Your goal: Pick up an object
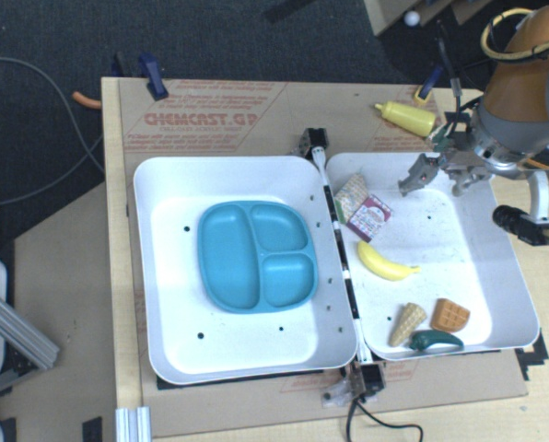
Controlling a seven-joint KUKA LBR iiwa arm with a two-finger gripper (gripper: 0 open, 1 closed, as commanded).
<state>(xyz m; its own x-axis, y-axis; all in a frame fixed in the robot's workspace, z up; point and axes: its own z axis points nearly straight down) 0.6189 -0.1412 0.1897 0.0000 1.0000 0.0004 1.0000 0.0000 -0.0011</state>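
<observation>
- Two spread, bare fingers on gripper (443, 175), hovering at right bin (496, 274) far edge.
- Mid-bin: banana (386, 263), near left wall.
- Probably light, smooth, curved; best pinched across middle.

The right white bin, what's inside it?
Inside the right white bin lie a yellow banana, a small pink packet resting partly on a speckled pale packet, a tan cone, an orange waffle piece and a teal object. Whatever lies beneath the packets is covered.
</observation>
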